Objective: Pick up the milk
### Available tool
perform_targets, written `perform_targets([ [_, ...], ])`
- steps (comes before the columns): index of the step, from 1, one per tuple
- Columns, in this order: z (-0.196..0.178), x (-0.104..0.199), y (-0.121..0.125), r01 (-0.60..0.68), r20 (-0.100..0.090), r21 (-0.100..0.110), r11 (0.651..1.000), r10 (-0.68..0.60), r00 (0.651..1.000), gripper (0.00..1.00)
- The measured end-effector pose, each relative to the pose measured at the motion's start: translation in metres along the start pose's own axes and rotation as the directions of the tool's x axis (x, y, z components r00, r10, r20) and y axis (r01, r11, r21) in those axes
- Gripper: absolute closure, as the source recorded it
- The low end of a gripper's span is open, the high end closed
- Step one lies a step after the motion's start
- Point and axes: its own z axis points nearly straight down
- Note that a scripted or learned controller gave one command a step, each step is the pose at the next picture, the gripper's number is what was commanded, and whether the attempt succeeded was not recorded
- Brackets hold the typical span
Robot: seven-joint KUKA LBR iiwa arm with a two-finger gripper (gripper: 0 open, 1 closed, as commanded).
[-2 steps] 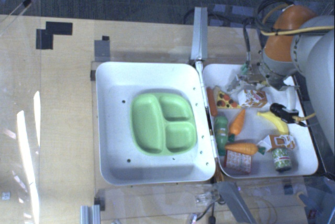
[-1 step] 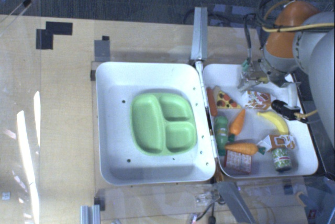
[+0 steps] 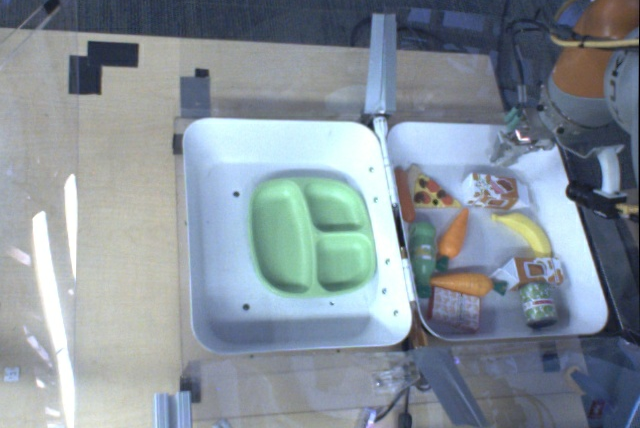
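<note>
Gripper: upper right of frame, over right bin's far corner; finger spread, cannot tell.
Milk: probably the small carton just below it, lying flat; a similar carton sits lower right.
Risk: wrong carton chosen, or neighbouring banana nudged, given crowding.

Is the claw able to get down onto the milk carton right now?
Probably yes: the claw hangs just beside the milk carton, whose top looks uncovered, with the banana lying close below it.
</note>
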Motion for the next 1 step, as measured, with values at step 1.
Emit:
perform_targets([
  [1, 0.0002, 0.0004, 0.0001, 0.001, 0.0, 0.0, 1.0, -0.001, 1.0, 0.0],
])
